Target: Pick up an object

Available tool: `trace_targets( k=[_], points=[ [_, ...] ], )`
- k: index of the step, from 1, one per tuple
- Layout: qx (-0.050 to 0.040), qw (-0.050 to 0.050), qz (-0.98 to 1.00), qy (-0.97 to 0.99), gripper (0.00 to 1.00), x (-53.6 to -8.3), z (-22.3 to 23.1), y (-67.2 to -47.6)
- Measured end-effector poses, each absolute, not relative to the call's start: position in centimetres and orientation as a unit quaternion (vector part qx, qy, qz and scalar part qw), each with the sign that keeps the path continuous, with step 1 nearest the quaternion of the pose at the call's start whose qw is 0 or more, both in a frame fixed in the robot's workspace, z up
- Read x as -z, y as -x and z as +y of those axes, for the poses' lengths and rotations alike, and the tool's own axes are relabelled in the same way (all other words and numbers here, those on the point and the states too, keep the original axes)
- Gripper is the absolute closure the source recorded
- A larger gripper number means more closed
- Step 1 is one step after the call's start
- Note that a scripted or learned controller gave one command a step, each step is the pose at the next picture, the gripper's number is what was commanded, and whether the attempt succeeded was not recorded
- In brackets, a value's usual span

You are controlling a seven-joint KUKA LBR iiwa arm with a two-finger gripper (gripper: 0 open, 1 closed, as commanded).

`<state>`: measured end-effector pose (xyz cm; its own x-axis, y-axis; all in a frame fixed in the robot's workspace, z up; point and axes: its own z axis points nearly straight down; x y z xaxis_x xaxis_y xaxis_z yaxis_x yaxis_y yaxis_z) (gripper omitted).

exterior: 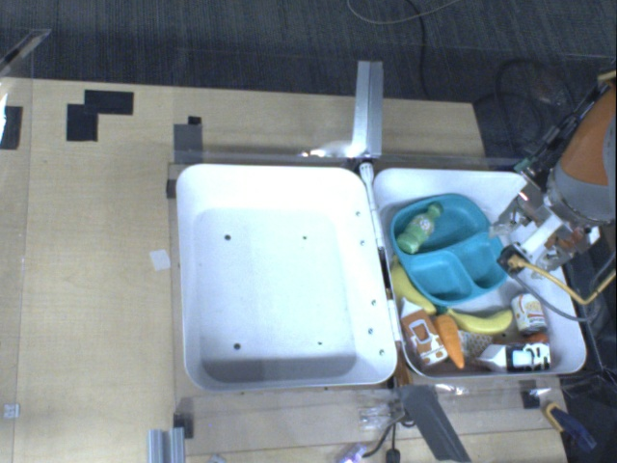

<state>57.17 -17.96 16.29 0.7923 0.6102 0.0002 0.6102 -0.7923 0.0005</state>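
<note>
one blue tray (453, 263), one banana (479, 321), one carrot (450, 340)

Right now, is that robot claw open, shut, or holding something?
Gripper: cannot be told. It hangs over the right bin, beside the blue divided tray, with nothing visibly between its fingers.
</note>
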Motion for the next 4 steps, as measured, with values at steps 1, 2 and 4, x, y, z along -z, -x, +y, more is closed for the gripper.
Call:
trace_targets(
  k=[1,2,4],
  points=[
    [-0.0005,0.000,0.237,-0.972,0.00,-10.2,-20.3,-60.1],
    [0.0242,-0.011,0.183,-0.983,0.00,-9.6,-21.1,-64.1],
    [0.0050,-0.001,0.269,-0.963,1.00,-15.2,-19.7,-63.9]
  ],
)
